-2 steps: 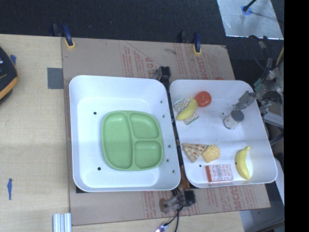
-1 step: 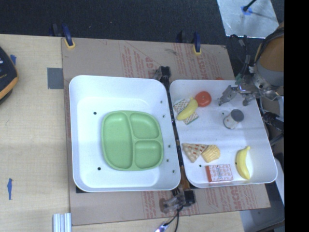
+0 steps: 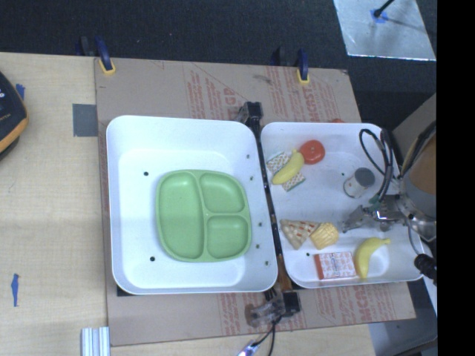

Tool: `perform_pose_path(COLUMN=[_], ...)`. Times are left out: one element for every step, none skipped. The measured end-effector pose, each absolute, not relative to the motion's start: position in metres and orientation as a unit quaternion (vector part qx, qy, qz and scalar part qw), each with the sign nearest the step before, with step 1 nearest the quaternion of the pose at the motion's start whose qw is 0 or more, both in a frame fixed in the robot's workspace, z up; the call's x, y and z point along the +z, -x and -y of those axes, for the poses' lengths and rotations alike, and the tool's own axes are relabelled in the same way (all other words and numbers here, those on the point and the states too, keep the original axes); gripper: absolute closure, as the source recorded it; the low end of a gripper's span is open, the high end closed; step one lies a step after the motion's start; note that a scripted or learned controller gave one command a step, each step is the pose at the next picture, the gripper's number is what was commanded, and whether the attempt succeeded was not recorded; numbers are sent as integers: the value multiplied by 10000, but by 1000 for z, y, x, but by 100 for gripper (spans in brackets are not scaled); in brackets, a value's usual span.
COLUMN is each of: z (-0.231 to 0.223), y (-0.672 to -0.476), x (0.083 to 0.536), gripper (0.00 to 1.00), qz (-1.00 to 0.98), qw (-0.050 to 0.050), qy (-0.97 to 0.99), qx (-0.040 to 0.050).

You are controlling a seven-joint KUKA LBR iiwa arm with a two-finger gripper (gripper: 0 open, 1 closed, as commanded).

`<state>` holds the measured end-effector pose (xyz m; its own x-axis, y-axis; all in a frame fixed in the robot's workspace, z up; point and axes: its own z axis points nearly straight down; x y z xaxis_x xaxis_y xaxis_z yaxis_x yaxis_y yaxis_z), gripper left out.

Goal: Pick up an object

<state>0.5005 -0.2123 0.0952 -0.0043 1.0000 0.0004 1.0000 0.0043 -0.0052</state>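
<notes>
- Camera view looks down on two bins side by side; we see the left bin [image 3: 126, 199] carrying a green tray [image 3: 202, 215], and the right bin [image 3: 334, 136] carrying all the loose toy food.
- We judge the split deliberate: items to pick sit in the right bin, within the arm's reach from the right edge.
- We count a tomato [image 3: 312, 151] near the top, a banana [image 3: 289, 168] lying across a cracker [image 3: 280, 161], a grey cup [image 3: 363, 178], a pizza slice [image 3: 298, 232] touching a corn piece [image 3: 324, 235], a red-and-white box [image 3: 335, 264], and a second banana [image 3: 369, 255] just beside that box.
- We see the gripper [image 3: 356, 221] low over the right bin, between the cup and the second banana, pointing towards the corn.
- We cannot tell whether its pincer is open or closed; the metal parts blur together, and nothing shows clearly between them.
- We judge that no object is lifted yet, since every item rests on the bin floor.
- We take the corn or the second banana as the likeliest target, being nearest the tip.
- We note the crowding there could make a clean grasp awkward.
</notes>
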Motion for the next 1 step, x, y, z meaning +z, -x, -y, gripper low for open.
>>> perform_pose_path(z=[162], y=[-565], x=[92], gripper=[0], qz=[7095], qw=[8], qy=[7047], qx=[11])
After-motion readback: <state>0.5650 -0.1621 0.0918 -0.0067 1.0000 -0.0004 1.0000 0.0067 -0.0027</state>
